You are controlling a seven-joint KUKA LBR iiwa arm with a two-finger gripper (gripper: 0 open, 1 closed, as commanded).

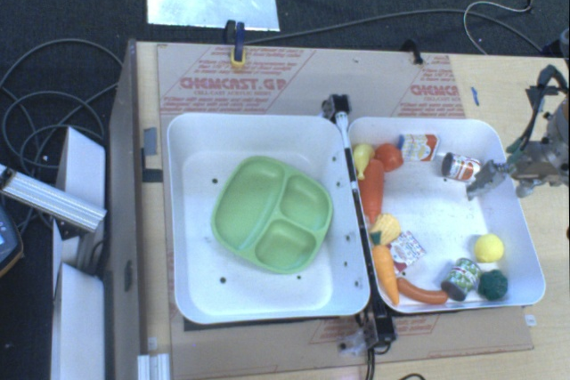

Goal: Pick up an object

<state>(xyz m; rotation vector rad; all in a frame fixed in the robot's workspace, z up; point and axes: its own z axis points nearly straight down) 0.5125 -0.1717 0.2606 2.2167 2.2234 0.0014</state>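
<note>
Over the right bin's far edge: the gripper [485, 182] is seen at the end of the arm, hovering at the right wall of the right bin [512, 218] — nothing is seen between its fingers, and whether they are spread or pressed together cannot be told.
Step in hand: the approach is judged to be under way — no object has been picked up yet.
Nearest candidate: a small bottle [460, 166] with a red and white label and dark cap, lying on its side just left of the gripper.
Look of it: short, round-bodied and glossy; rolling is likely if it is nudged along the floor.
Other objects in the right bin: a second small bottle [418, 146] toward the back, a yellow ball [488, 248], a green broccoli piece [492, 284], a small can [461, 278], and orange carrots [385, 273] along the left wall.
Left bin [196, 191]: a green divided plate [272, 214] is held there, well apart from the gripper.
Next move: the gripper would need to be lowered over the bottle's body, with the jaws set across its width rather than along its length.
</note>
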